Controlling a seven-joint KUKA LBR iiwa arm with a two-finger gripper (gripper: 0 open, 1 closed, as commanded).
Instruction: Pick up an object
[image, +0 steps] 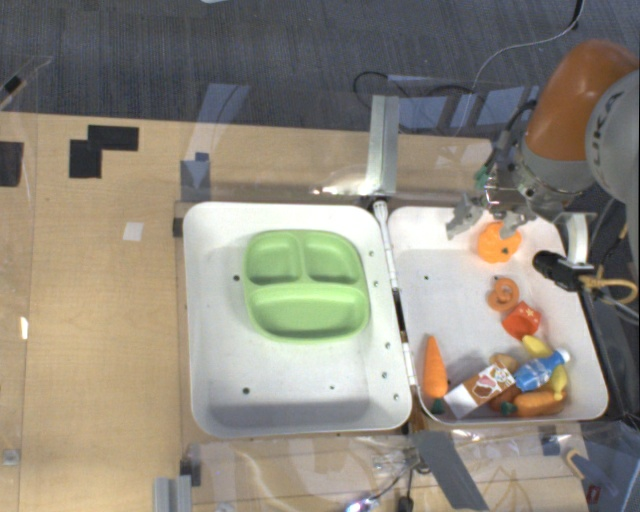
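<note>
My gripper (486, 226) hangs over the far part of the right bin (440, 300), its fingers spread open. A round orange fruit (493, 245) lies on the bin floor just under and between the fingertips; the left finger (461, 217) stands clear of it, the right one (511, 230) is close to its top. I cannot tell whether either finger touches it. The orange-banded wrist (575, 95) rises to the upper right.
Further down the right bin lie an orange ring (504, 292), a red pepper (521, 320), a carrot (433, 367), a banana (539, 347), a blue bottle (540, 372) and a small carton (482, 386). A green divided plate (303, 283) sits in the left bin (215, 330).
</note>
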